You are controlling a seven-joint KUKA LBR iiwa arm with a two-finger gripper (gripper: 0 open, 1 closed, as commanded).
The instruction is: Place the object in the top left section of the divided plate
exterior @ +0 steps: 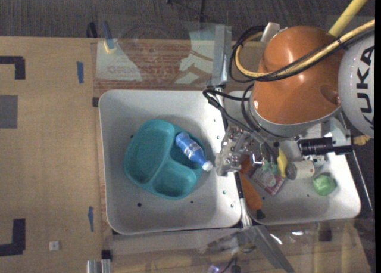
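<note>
Jaws (229, 157): state cannot be told, mechanism cluttered. They hover beside the bin divide. Blue bottle (191, 150) lies in the teal divided plate (149, 152), apparently a right-hand section; whether correct placement is unconfirmed.

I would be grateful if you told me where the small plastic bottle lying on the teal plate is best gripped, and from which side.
Grip the bottle across the middle of its clear body, coming straight down from above. It lies on its side across the divided plate, cap toward the gripper, so the fingers should probably close across its narrow width.
</note>
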